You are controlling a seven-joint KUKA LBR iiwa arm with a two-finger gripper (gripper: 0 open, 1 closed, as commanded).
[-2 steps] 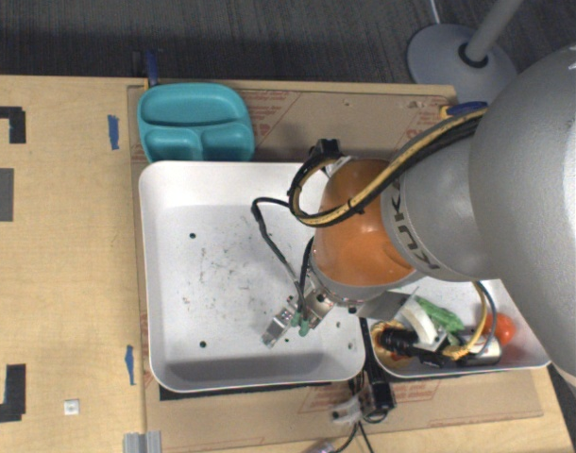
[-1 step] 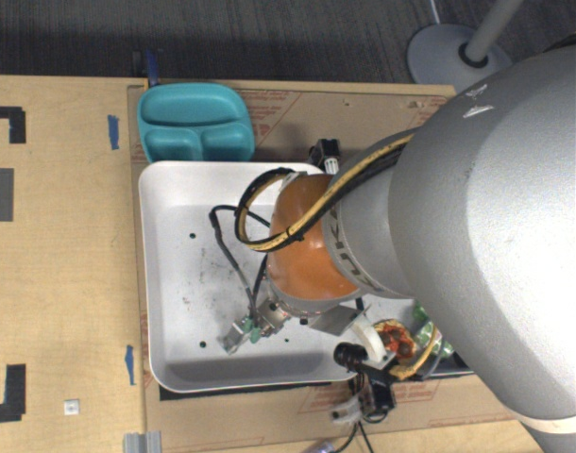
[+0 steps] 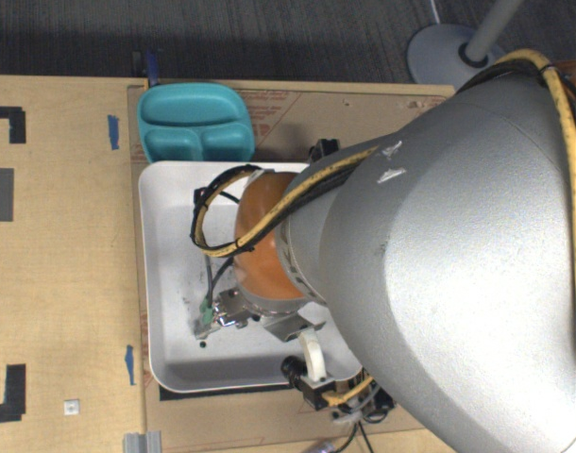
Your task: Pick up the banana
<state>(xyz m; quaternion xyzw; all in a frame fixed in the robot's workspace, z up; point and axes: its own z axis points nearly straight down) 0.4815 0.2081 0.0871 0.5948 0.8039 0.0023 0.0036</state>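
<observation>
My grey arm (image 3: 439,253) covers most of the right side and reaches in over the left white bin (image 3: 165,253). Its orange band (image 3: 264,243) sits above the bin's middle. Below the band, the gripper (image 3: 217,317) hangs low over the bin's white floor, near the front left corner. It appears as a small metal head with green bits. A black and yellow cable (image 3: 208,225) loops out from the wrist over the bin. The arm hides the bin's right half and everything to the right of it.
A teal moulded tray (image 3: 195,121) rests just past the bin's far edge. Bare brown bench (image 3: 61,253) with black and blue tape marks stretches to the left. A grey stand base (image 3: 444,55) sits on the dark floor at the top right.
</observation>
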